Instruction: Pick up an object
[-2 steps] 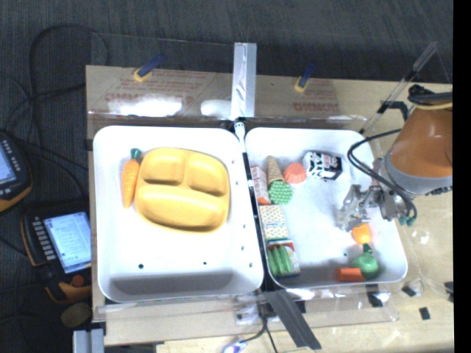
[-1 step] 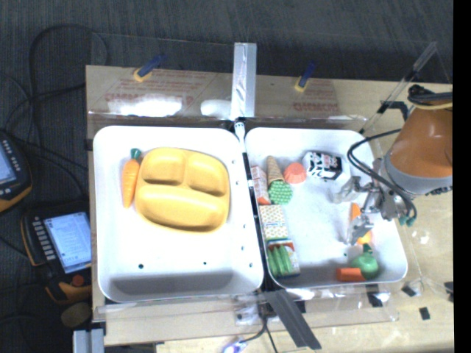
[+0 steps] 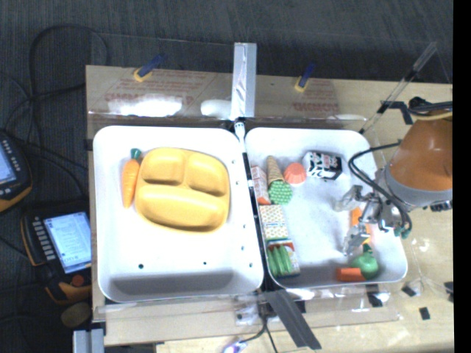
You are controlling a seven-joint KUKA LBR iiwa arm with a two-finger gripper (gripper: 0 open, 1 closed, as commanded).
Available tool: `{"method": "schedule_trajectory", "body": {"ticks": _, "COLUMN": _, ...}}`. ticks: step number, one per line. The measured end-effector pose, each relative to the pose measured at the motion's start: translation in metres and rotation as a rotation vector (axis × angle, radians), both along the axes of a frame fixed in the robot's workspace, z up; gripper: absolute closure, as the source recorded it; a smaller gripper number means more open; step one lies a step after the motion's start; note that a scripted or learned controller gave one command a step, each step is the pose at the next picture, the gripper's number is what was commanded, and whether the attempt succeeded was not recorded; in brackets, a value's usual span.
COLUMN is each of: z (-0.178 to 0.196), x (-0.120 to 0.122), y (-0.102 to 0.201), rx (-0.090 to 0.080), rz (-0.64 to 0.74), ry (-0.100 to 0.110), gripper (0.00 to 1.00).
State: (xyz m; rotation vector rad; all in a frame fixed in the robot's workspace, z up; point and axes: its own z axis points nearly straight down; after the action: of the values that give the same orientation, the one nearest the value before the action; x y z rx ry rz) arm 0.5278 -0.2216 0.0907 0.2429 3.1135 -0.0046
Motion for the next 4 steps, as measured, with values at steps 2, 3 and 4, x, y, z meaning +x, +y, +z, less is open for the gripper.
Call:
{"method": "schedule_trajectory", "body": {"ticks": 2, "z": 0.001, "x": -0.036, "y": -0.003, "rx": 0.0, "rz": -0.189, "ry": -0.007, "gripper": 0.0}}
{"method": "schedule_trajectory", "body": {"ticks": 3, "z": 0.0, "x": -0.024, "y": 0.021, "rx": 0.001, "rz": -0.237, "ry": 0.002, "gripper": 0.0}}
{"method": "schedule_trajectory", "body": {"ticks": 4, "z": 0.001, "x": -0.035, "y": -0.002, "rx": -0.001, "rz": -0.07, "ry": -0.007, "gripper": 0.0}}
